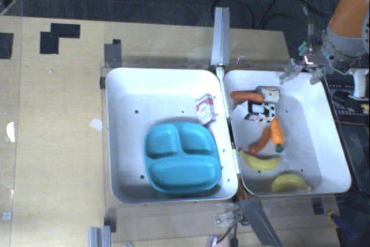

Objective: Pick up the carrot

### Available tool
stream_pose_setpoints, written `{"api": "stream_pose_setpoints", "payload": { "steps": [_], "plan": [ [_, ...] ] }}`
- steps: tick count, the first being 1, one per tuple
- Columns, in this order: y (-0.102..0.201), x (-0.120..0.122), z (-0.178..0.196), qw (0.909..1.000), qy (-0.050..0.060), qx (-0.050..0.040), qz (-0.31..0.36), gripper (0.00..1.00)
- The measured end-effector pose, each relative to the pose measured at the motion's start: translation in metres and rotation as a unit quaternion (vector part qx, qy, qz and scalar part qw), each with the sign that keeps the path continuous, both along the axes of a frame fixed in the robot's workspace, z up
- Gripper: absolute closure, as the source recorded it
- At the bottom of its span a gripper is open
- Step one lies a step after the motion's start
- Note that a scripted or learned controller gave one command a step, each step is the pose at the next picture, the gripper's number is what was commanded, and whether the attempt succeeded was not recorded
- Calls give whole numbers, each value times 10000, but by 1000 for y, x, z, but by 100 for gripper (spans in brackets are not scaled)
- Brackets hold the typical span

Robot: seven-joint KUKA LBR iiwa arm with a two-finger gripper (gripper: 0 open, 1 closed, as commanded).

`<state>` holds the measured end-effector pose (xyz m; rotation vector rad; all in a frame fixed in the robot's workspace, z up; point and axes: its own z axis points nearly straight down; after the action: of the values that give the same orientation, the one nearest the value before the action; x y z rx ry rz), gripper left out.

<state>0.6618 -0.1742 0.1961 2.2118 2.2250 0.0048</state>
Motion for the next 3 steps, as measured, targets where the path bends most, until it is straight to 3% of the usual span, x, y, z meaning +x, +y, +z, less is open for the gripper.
{"api": "stream_pose_setpoints", "payload": {
  "steps": [1,2,3],
  "plan": [
    [6,-22,-88,9879,-24,-17,1549,0],
    [21,-74,-107,9864,-24,-16,1643,0],
    [23,-71,-95,9863,-59,-13,1651,100]
  ]
}}
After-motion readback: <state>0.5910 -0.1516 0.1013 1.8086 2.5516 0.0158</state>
